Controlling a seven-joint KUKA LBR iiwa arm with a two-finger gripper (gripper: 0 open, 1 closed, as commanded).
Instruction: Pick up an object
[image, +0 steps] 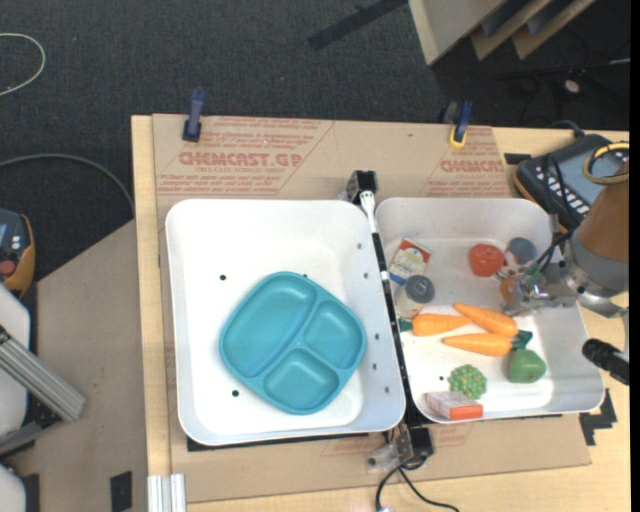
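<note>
Blue clamp and yellow clamp at board's far edge; cable on floor.

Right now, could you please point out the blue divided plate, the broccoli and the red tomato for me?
blue divided plate (291, 342), camera view, on its middle ridge.
broccoli (466, 380), camera view, on its green crown.
red tomato (486, 260), camera view, on its rounded top.
</note>
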